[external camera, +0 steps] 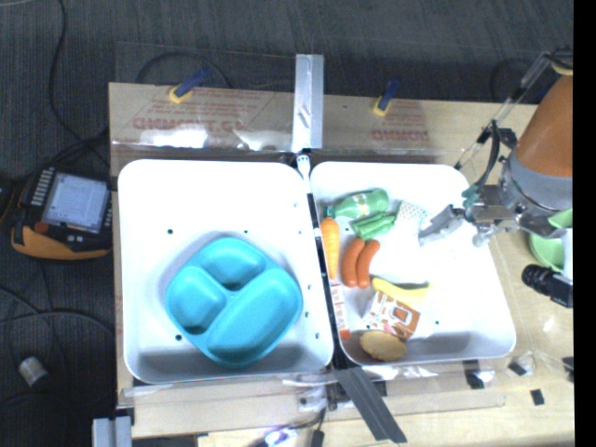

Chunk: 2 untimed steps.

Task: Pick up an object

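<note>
Nothing's been picked up yet, going by this. The gripper [447, 225] is parked at about 3 o'clock over the right bin [484, 287], fingers looking spread with nothing between them. The pile of toy food [368, 250] is left untouched toward 9 o'clock of it. Descent, grasp and lift are all left.

Left bin [149, 250] holds a blue divided plate [233, 296]. Right bin [484, 296] holds a green bottle [358, 203], carrot [330, 245], sausages [360, 261], banana [400, 287] and potato [383, 345]. The gripper [438, 226] hangs above the right bin's upper right part.
</note>
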Available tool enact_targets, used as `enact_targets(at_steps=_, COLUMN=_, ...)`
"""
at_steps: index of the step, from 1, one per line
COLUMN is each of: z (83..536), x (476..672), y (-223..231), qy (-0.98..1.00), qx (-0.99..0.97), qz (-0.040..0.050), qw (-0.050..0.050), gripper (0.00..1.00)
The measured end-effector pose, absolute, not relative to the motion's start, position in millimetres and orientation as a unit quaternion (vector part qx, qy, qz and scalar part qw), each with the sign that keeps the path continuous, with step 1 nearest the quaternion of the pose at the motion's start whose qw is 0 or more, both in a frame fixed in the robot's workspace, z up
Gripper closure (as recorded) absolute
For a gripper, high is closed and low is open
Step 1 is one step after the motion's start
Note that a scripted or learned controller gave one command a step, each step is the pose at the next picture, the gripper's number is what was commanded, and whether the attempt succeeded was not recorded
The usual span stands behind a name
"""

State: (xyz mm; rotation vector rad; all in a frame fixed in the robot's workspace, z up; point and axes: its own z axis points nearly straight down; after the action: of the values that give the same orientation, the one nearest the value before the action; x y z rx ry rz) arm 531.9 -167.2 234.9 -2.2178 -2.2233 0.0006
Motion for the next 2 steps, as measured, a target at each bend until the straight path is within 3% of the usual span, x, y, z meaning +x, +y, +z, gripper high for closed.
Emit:
enact_targets(at_steps=1, z=122.4, x=536.0, y=-99.4, qy=-0.757, qx=-0.653, qz=0.0003, qw=0.002, gripper=0.0)
enact_targets(at_steps=2, z=148.3, x=505.3, y=-100.2, qy=-0.693, qx=-0.721, qz=0.0004, qw=0.002, gripper=0.0)
